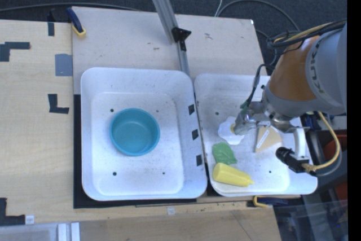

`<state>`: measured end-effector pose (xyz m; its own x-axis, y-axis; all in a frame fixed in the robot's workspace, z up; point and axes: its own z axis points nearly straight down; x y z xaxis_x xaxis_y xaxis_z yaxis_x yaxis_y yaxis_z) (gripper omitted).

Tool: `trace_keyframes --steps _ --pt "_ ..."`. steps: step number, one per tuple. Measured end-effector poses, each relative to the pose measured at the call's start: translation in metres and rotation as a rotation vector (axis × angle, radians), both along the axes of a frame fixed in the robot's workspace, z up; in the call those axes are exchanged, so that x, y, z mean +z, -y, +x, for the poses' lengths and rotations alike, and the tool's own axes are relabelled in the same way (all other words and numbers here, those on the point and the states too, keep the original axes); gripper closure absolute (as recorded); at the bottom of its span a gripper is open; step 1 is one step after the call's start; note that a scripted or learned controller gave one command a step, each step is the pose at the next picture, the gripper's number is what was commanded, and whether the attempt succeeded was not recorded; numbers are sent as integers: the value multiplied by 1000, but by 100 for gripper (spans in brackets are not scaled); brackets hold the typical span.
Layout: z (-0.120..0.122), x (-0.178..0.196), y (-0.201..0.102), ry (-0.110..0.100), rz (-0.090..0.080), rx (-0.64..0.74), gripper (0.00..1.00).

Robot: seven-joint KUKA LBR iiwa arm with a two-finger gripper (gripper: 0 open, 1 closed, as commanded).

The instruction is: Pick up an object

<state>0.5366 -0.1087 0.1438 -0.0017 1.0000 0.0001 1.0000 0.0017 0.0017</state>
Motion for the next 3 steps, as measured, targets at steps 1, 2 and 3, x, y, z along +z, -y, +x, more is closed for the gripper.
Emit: trace_keyframes --steps 1,2,3 --pt "7 42 2 -3 -1 -1 100" --pt "3 85 -2 1 0 0 100" --pt "28 91 -52 -2 2 5 100"
